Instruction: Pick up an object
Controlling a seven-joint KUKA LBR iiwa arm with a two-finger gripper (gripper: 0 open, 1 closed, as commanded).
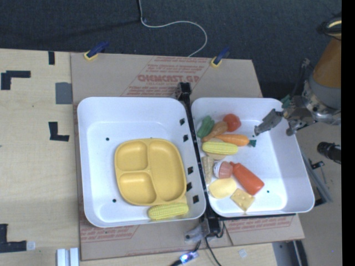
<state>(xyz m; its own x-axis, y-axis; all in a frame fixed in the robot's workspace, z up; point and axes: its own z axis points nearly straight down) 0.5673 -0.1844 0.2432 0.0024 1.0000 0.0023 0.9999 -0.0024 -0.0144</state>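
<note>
The right bin [288, 165] holds a heap of toy food along its left side: a green pepper [205, 126], a red tomato [232, 121], an orange carrot [236, 139], a corn cob [220, 147], a red bottle [247, 179], a yellow lemon-like piece [222, 188] and a cheese wedge [242, 199]. My gripper [275, 129] hangs over the upper right part of this bin, to the right of the tomato and carrot. Its fingers [265, 123] are spread open with nothing between them.
The left bin [94, 126] carries a yellow divided plate [150, 170] and a second corn cob [168, 210] near its front wall. The bins sit side by side on brown cardboard [166, 76]. Bare white floor lies in the right half of the right bin.
</note>
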